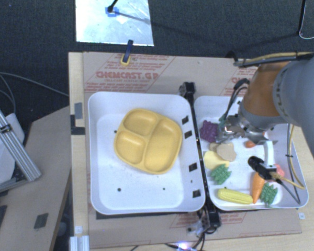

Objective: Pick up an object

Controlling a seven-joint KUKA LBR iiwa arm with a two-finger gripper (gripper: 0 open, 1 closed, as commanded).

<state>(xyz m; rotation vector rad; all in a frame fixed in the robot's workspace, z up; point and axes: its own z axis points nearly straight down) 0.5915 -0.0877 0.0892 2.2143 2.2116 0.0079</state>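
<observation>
Corn [235,196] lies nearest the camera at the lower edge of the right bin [298,167], yet starting at the claw [229,128], low in the right-centre of the frame, I cannot tell how it is set; it hangs just above the purple grapes [209,130], with a pale piece [226,151] below. Further out sit a carrot [257,186] and, in the left bin [102,156], a yellow plate [148,140]. Nothing looks lifted, so the pick seems undone.
</observation>
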